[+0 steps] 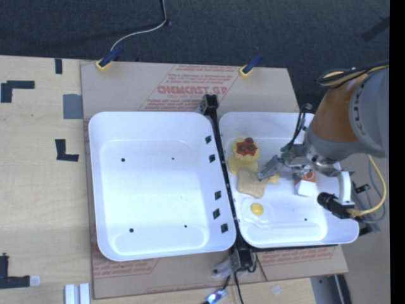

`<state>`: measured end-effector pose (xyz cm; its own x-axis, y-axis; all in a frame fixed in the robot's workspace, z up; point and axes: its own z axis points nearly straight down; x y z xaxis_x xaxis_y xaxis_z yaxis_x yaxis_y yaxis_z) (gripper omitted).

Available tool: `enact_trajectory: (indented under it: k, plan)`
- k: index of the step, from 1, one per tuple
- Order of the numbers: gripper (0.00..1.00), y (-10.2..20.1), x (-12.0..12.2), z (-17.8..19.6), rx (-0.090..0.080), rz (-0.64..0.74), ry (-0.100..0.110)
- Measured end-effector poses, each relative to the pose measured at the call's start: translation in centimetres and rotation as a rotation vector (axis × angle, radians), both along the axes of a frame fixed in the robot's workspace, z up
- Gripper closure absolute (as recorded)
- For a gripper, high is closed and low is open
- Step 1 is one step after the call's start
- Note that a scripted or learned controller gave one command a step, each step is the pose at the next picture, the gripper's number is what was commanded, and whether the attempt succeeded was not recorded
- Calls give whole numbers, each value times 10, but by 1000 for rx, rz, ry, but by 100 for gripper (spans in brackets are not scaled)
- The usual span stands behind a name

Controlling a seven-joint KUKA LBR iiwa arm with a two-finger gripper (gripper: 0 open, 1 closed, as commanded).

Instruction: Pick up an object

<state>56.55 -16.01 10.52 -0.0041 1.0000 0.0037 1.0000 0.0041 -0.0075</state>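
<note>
The right bin [285, 233] holds several food-like objects. A yellow cake with a red top [245, 151] sits near the bin's left wall. Just below it lies a tan flat slice [249, 183]. A fried egg [257, 209] rests nearer the front, and a small white and red piece [306, 184] lies under the wrist on the right. My gripper [271, 168] reaches in from the right and hangs low over the bin, its dark fingers pointing left toward the tan slice. A small yellow bit shows right at the fingertips; whether it is gripped is unclear.
The left bin [152, 189] stands beside the right one, separated by a black clip strip [218, 170]. Both rest on a cardboard sheet [183, 87] held by blue and yellow clamps. The grey arm with its orange band [345, 119] covers the right bin's right edge.
</note>
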Motion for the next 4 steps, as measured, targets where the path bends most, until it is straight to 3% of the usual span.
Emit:
enact_trajectory:
  k: [1,2,3,4]
  plan:
    - [0,62,16,-20,-5,0,-8]
    - [0,5,77,-20,-6,-3,-13]
    - [100,7,74,-11,-5,-2,-6]
    - [100,122,79,86,-2,8,-16]
